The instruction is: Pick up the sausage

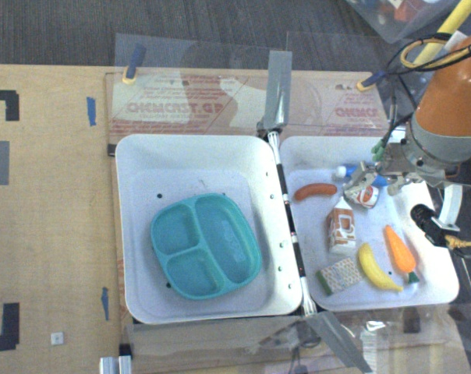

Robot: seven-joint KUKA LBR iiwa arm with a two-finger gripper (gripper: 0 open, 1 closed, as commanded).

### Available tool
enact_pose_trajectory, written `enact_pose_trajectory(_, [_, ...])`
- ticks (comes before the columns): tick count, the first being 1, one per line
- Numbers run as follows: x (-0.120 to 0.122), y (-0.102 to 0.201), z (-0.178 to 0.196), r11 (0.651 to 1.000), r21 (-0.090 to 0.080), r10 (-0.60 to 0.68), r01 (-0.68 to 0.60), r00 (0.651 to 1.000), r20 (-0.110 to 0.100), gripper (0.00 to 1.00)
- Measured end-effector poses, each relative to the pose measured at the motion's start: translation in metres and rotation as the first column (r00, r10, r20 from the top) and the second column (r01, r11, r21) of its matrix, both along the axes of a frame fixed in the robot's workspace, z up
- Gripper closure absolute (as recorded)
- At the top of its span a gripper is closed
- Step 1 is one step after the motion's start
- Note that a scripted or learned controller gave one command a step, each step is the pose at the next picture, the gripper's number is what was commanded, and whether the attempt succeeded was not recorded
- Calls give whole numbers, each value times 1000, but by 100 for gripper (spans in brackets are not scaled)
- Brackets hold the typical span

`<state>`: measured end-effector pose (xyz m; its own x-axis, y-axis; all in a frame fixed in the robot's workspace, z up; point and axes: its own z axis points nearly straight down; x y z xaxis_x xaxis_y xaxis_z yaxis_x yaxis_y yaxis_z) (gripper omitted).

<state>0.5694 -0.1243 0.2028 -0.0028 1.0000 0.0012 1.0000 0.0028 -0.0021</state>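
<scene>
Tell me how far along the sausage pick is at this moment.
Nothing looks done yet: the sausage lies flat on the floor of the right bin, near its left wall. In hand: the gripper sits to the sausage's right, apart from it, over a small can. Left: reach the sausage, grasp it and lift.

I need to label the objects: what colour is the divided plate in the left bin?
The divided plate is teal; the camera view shows it clearly.

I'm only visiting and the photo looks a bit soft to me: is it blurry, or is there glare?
Camera view: mildly soft throughout; small items around the gripper blur together, the sausage stays readable; even light, faint shadows; the clear panel behind the bins carries pale reflections.
</scene>
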Motion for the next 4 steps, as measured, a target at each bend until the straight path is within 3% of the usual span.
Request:
enact_pose_trajectory(1, [1,-1,10,1000,-1,-1,1,1000,4,100])
enact_pose_trajectory(4, [4,-4,41,1000,-4,-7,7,1000,16,100])
